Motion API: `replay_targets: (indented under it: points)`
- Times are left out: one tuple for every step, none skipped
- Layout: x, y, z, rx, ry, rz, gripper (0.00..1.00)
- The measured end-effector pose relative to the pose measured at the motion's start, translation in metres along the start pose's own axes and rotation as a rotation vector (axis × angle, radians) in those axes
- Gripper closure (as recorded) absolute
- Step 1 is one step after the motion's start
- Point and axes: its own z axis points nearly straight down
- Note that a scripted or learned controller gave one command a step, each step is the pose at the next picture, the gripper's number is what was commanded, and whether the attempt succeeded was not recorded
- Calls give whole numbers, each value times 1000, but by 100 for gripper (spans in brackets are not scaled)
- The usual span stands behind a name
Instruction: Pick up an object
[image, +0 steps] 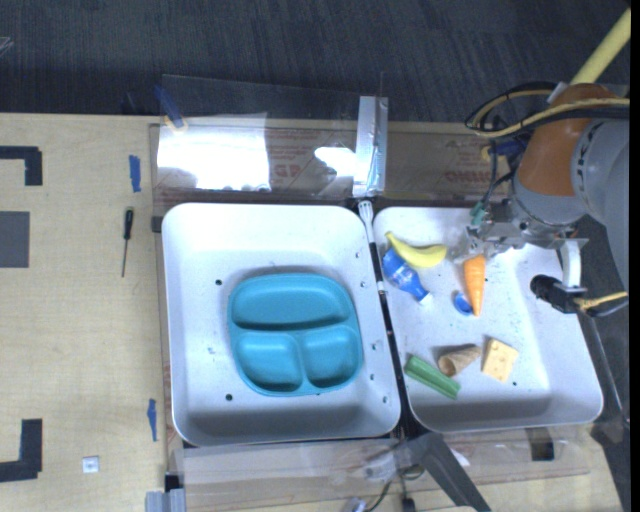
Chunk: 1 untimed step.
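While the fingers (478, 243) hover by the carrot (474, 282), their spread unclear, banana (418, 252) beside, cracker (499, 359) apart.

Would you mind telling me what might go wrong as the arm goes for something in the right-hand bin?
The gripper sits right above the carrot, which lies close to the banana and a small blue piece; a descent could nudge those neighbours or pinch two at once. The carrot tapers, so it may slip out of a grasp. The blue bottle lies near the right bin's left wall, where a knock could wedge it.
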Motion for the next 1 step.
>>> replay_targets:
  points:
    - [91,-11,-111,-5,5,-61,100]
